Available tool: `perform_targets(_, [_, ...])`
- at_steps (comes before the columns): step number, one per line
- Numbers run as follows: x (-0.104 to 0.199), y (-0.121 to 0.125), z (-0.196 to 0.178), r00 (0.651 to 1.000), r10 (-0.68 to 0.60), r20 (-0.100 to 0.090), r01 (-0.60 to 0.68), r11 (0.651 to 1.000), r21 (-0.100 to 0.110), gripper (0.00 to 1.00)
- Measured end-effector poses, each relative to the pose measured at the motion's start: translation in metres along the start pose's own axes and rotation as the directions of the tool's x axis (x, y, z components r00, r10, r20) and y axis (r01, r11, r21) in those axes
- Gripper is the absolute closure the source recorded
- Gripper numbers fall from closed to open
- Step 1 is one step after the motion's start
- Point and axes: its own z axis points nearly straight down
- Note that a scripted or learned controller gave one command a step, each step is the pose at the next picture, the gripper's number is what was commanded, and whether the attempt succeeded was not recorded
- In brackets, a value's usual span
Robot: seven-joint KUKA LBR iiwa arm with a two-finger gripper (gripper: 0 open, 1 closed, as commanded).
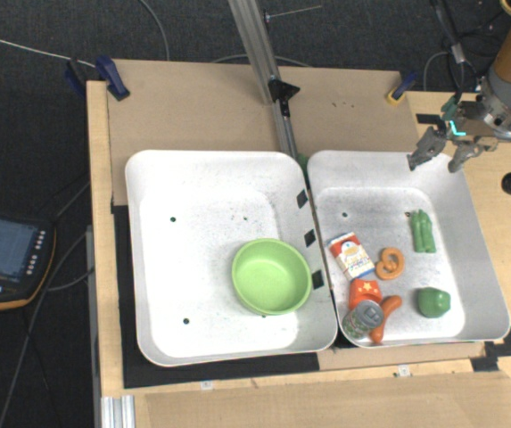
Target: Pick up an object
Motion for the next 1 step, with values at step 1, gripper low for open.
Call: perform_targets(1, [0.0000, 0.0000, 0.0001, 1.000, 0.000, 0.000, 0.000, 1.000, 0.000, 0.00])
